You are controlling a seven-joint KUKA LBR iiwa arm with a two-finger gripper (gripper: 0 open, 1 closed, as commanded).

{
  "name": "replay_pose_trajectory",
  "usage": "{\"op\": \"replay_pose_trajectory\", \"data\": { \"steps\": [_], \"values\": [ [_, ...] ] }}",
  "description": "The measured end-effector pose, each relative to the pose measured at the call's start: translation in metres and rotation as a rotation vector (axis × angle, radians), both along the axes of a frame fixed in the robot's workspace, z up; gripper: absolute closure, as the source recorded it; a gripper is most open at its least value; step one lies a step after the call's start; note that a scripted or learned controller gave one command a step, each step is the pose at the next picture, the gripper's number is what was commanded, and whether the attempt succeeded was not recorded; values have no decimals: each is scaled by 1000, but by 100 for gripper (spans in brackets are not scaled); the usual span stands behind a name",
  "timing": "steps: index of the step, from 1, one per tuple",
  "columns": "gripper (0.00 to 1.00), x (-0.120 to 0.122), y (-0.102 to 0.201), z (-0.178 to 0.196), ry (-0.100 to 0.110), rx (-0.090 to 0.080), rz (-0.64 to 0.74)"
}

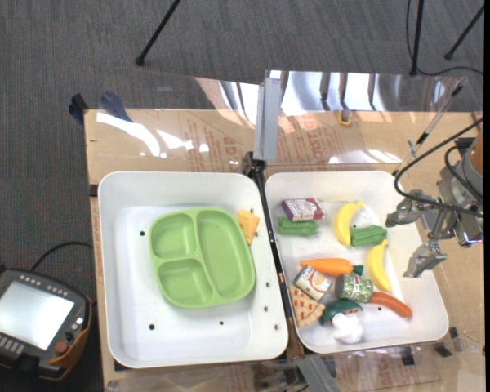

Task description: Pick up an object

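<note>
The right bin (412, 188) holds several toy foods: a purple carton (302, 210), a green pickle (298, 228), a yellow banana (345, 221), a green vegetable (367, 236), a second banana (378, 265), a carrot (328, 265), a small can (355, 287) and a red pepper (390, 304). My gripper (412, 239) hangs over the bin's right side, just right of the second banana. It is open, one finger (400, 215) far and the other near, with nothing between them.
The left bin (114, 243) carries a green divided plate (202, 256) with a yellow wedge (247, 223) at its upper right corner. A waffle piece (308, 307), a small box (310, 281) and a white item (349, 327) lie near the right bin's front. A tablet (28, 317) rests on the floor at left.
</note>
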State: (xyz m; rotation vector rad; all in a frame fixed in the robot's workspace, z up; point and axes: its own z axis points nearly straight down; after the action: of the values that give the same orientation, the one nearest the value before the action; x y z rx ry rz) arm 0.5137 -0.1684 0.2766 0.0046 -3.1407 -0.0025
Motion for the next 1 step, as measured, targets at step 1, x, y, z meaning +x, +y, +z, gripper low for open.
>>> {"op": "replay_pose_trajectory", "data": {
  "steps": [1],
  "values": [
    [0,4,0,-156,12,3,-28]
  ]
}}
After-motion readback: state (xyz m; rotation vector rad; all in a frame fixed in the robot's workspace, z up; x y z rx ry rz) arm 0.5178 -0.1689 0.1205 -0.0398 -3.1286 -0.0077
